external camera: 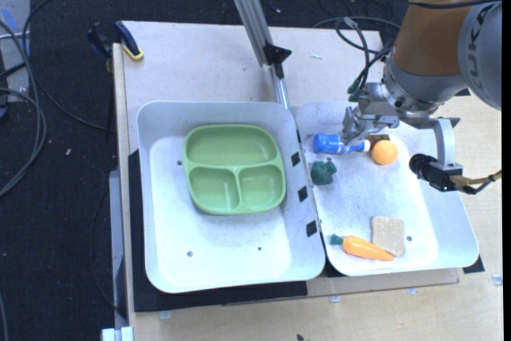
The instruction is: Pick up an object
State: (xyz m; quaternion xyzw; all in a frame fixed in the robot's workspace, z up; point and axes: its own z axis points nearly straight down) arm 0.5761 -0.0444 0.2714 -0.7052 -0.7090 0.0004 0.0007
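Note:
In the right bin [447, 235] lie several small objects. A blue bottle-like toy [327, 144] with a white end rests near the bin's far left corner. My gripper [357, 130] hangs just above its white end, touching or nearly touching it. An orange ball [384, 152] sits immediately right of the gripper. A dark green toy [322, 171] lies just in front of the blue one. Near the front edge lie an orange carrot [367, 248] and a tan slice of bread [389, 234].
The left bin [160, 251] holds a light green divided plate [235, 168]. A slanted metal pole [251, 4] runs down to the gap between the bins. Black cables and a camera unit [435, 170] hang off the wrist over the right bin.

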